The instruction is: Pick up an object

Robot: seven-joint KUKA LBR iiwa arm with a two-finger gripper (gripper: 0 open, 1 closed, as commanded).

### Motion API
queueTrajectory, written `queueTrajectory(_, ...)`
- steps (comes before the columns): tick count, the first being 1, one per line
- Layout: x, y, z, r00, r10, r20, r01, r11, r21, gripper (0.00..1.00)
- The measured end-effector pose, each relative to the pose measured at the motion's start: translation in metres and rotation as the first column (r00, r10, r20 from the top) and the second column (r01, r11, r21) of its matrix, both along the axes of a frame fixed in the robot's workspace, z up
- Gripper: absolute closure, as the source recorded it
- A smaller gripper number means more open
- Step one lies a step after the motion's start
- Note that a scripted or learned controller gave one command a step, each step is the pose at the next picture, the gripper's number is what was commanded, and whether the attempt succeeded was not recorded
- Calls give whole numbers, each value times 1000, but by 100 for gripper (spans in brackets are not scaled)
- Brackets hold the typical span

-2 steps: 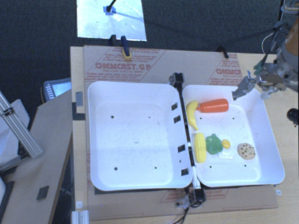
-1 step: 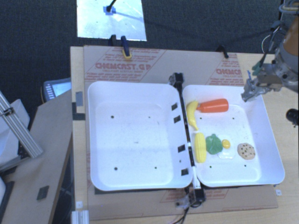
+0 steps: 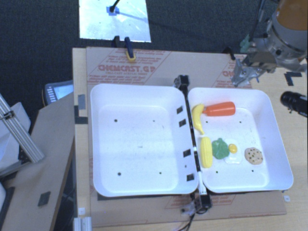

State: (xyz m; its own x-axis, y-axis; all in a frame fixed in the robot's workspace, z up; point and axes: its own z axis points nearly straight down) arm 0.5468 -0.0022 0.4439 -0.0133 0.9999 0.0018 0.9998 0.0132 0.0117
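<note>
The gripper [image 3: 242, 76] is seen above the right bin's [image 3: 276, 124] far rim; whether it is spread cannot be told; the carrot [image 3: 220, 109] lies touching the banana [image 3: 197, 118], so both may be nudged and slip.

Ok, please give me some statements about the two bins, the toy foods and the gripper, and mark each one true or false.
1. The carrot lies in the right bin. True.
2. The banana lies in the left bin. False: it is in the right bin, near the divider, beside the carrot's tip.
3. The gripper is above the bench behind the right bin's far rim, not over the foods. True.
4. The cookie sits between the banana and the corn. False: it sits near the bin's right side, apart from both.
5. The green vegetable lies just right of the corn. True.
</note>
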Motion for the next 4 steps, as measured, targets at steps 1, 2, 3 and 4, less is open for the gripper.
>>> queueTrajectory(1, -10, 61, 97, 1000, -2, 1, 2, 1000, 1, 100)
queueTrajectory(2, -9, 138, 40, 1000, -2, -14, 2, 1000, -1, 100)
queueTrajectory(3, 1, 190, -1, 1000, -5, -12, 5, 1000, -1, 100)
queueTrajectory(4, -11, 237, 22, 1000, -6, -9, 6, 1000, 0, 100)
